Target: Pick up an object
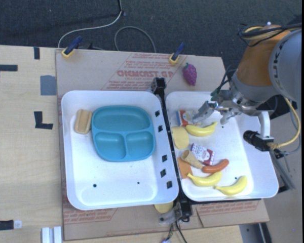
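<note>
Two white bins sit side by side on the bench. The left bin (73, 186) carries a blue divided plate (124, 133) with a tan bread slice (82, 121) just beside it. The right bin (258, 184) holds the likely targets: a banana (201, 130) near its upper edge, two more bananas (205, 179) (232, 186) at the lower end, a sausage (215, 166), a small red-and-white packet (201, 153) and a yellow wedge (180, 137). A purple grape bunch (190, 74) lies outside on the cardboard. The end effector (215, 112) hovers just above the upper banana with its fingers spread apart and nothing between them, seemingly lined up for a grasp there.
</note>
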Controlling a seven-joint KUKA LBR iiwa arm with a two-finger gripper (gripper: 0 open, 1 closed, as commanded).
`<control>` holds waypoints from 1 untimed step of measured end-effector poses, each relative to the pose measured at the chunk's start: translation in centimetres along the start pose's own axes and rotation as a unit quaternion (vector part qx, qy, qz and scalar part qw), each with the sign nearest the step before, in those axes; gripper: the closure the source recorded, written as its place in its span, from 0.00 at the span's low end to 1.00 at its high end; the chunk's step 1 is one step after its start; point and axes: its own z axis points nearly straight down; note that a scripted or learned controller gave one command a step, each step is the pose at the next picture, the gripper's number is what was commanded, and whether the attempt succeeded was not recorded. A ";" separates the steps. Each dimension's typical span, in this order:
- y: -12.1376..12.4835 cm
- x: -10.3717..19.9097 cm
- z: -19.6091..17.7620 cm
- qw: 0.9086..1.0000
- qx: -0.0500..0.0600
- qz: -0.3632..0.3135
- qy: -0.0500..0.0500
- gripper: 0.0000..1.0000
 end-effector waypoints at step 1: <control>2.4 2.5 10.4 1.000 -0.002 -0.001 -0.001 0.00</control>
